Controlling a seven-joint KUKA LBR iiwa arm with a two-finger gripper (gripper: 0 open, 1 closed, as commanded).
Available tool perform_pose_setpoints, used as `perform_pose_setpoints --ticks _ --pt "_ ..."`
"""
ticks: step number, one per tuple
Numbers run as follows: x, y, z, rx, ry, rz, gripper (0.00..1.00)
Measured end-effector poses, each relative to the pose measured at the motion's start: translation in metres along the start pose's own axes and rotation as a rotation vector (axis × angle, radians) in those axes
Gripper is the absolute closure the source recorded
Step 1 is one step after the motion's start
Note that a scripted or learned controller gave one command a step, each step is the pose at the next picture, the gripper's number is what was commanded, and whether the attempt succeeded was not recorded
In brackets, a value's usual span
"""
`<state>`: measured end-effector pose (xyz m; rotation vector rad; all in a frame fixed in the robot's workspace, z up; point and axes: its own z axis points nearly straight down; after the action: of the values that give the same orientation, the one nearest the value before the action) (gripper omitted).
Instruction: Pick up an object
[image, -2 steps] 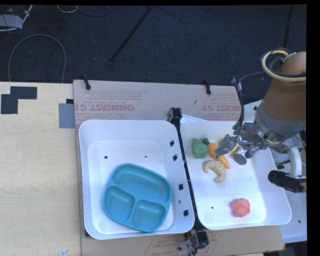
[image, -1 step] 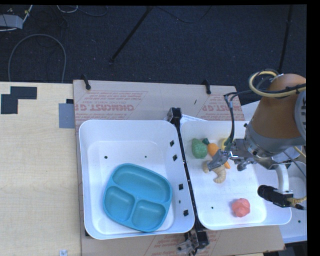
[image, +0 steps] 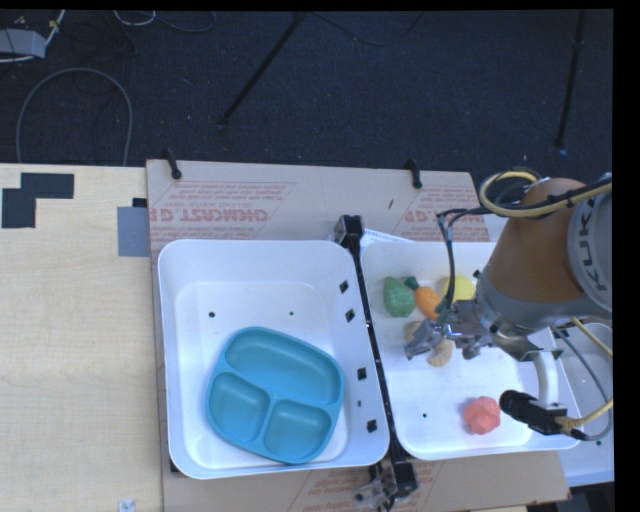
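In the right bin (image: 440, 440), jaws (image: 428, 340) seemingly touch a tan object (image: 440, 354).

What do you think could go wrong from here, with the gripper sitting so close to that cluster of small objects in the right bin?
1. The gripper sits amid a tight cluster: green object, orange object, yellow object and beige object. It may nudge neighbours or close on none.
2. The pink object lies apart near the right bin's front, beside a black arm part that could knock it.
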<state>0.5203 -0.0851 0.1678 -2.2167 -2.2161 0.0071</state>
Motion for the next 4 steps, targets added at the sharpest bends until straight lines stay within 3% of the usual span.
perform_pose_setpoints --ticks 1,2,4 --pt "0.001 0.001 0.061 -0.004 0.000 0.000 0.00" --pt "-0.001 0.000 0.051 0.000 0.000 0.007 1.00" --pt "-0.005 -0.006 -0.052 -0.008 -0.002 0.000 1.00"
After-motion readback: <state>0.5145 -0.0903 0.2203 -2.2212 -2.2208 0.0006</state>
